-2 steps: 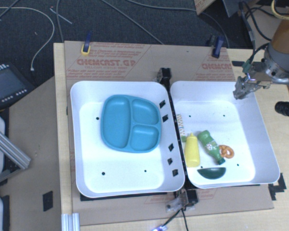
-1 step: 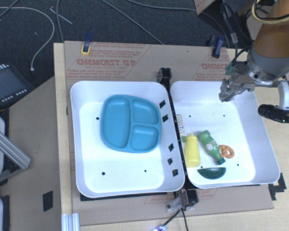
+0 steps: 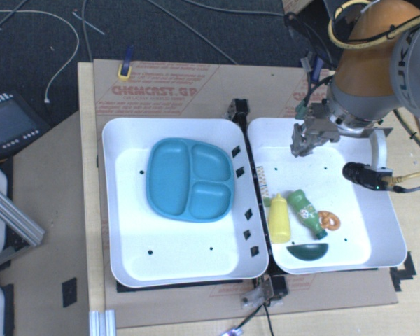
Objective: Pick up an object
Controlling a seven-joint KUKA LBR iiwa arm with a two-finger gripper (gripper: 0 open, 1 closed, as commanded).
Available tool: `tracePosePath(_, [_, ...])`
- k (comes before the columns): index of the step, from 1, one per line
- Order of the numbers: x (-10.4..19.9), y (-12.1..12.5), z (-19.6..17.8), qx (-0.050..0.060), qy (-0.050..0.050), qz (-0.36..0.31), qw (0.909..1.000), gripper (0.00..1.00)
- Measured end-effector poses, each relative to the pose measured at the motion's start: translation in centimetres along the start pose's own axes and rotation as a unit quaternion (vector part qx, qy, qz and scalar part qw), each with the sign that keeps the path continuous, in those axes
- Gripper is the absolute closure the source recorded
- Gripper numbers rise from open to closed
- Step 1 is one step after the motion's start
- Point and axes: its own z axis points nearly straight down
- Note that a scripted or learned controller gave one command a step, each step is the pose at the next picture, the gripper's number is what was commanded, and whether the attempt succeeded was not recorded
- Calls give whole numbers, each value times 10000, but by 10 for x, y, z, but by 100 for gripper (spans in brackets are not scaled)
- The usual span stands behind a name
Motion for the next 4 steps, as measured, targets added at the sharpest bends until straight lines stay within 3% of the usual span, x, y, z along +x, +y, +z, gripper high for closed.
tracePosePath(3, [136,-33,5,5,-6,8,10000,100])
tracePosePath(4, [133,-33,5,-3,-13,28,10000,0])
